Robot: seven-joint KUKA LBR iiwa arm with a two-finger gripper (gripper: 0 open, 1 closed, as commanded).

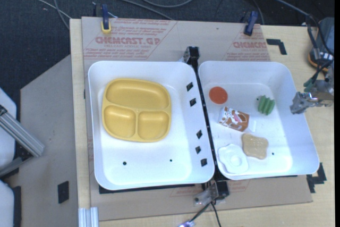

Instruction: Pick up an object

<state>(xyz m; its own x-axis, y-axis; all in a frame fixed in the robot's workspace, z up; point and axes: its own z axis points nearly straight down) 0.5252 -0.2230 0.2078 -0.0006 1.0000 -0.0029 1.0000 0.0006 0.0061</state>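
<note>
Yellow tray [137, 110] in left bin [98, 130], gripper [300, 103] over right bin [281, 74] edge

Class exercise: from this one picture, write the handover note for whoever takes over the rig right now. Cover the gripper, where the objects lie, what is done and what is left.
Gripper: at the right bin's right wall, holding nothing; fingers unclear.
Right bin holds: orange disc, green piece, red-and-white packet, tan toast, white fried egg.
Left bin: yellow divided tray.
Done: no pick yet.
Left: choose an object, grasp, lift. The green piece lies nearest.
</note>
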